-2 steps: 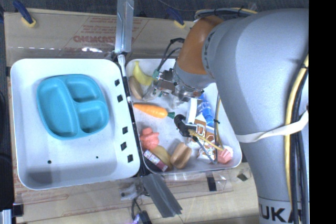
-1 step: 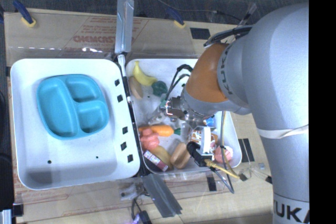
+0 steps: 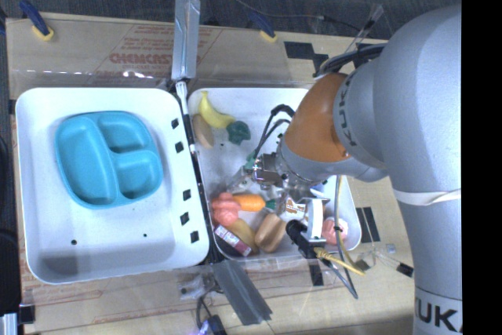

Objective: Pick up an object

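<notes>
The right bin point(image 3: 235, 100) holds toy foods. A yellow banana point(image 3: 210, 112) lies at its far left, with a green piece point(image 3: 238, 132) beside it and a brown piece point(image 3: 202, 133) against the left wall. Near the front lie an orange carrot point(image 3: 251, 202), a pink-red piece point(image 3: 226, 209), a tan bun point(image 3: 269, 231) and a dark wrapped bar point(image 3: 234, 239). My gripper point(image 3: 265, 175) hangs low over the middle of this bin, just above and right of the carrot. The arm hides the bin's right half.
The left bin point(image 3: 31, 192) holds a blue divided tray point(image 3: 106, 157) toward its far side. A pink-and-white item point(image 3: 334, 230) peeks out under the wrist at the right bin's front right. A ridge with black clips point(image 3: 188, 200) separates the bins.
</notes>
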